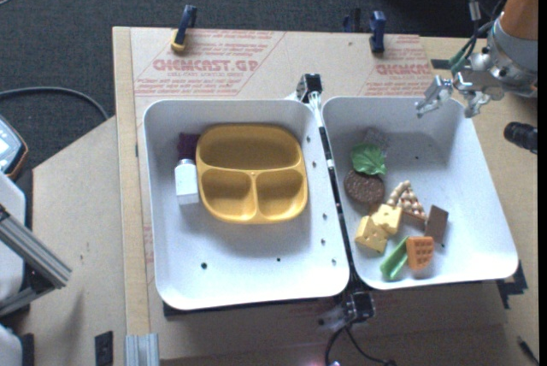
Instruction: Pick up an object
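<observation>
camera view: my gripper (446, 96) hangs at upper right over the right bin's (487, 185) far rim, fingers apart, nothing between them. toy food pile (397, 223) sits lower centre of that bin. plan: descend vertically on one isolated piece.

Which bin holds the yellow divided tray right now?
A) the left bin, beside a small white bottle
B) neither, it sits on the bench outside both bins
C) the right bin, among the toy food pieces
A: the yellow divided tray lies in the left bin, with the small white bottle against its left edge.
</observation>
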### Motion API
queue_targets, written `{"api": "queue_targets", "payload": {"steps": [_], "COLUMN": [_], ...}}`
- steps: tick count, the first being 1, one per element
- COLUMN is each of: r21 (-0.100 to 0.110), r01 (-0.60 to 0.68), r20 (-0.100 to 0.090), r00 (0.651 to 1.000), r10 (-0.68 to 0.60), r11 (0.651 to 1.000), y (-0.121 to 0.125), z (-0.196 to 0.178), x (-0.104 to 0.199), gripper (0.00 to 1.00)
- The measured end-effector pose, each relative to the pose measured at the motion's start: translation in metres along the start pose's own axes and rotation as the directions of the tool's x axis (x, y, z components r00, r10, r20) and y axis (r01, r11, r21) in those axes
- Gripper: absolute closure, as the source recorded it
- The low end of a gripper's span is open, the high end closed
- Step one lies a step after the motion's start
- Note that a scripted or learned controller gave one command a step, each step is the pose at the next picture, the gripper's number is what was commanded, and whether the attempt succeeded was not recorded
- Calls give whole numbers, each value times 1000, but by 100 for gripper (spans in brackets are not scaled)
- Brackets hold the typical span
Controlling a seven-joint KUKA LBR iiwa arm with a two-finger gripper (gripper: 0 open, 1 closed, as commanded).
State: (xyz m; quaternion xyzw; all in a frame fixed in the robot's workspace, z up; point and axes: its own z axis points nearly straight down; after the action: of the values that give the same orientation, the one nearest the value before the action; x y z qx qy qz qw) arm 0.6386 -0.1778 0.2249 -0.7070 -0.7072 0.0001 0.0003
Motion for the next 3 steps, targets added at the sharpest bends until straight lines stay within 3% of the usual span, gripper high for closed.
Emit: {"api": "queue_targets", "payload": {"steps": [2,3], "r21": [6,4], "r01": [-1,0], "r20": [-2,-1], "r00": [1000,1000], "r10": [1,0], "r11": [1000,1000], "y": [-17,-18], "z": [117,142], "x": [-3,-2], "gripper": [0,0]}}
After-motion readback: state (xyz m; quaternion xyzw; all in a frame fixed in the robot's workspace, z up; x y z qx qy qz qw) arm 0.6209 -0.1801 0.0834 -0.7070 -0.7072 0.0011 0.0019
